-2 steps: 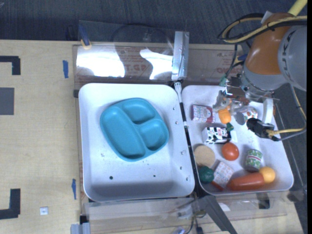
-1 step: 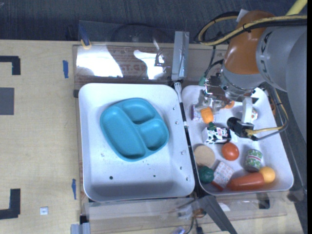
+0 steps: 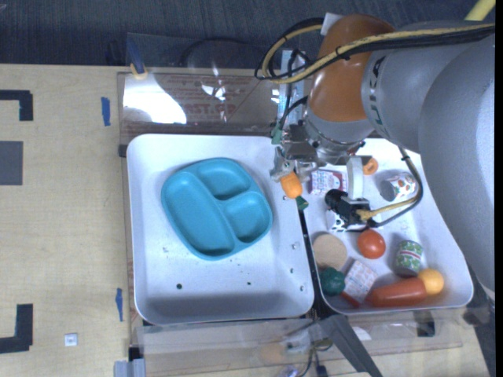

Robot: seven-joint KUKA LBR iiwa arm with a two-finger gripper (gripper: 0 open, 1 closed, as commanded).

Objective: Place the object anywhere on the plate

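Here the gripper (image 3: 291, 176) pinches a small orange object (image 3: 291, 184) over the left bin's (image 3: 149, 210) right rim, beside the blue divided plate (image 3: 216, 206).

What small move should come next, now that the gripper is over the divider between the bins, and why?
Probably a short move toward the left of the view, until the small orange object is over the blue divided plate. The gripper sits at the left bin's right edge, with the orange object right at its tip, apparently held. The plate lies just beyond, so releasing here would likely miss it.
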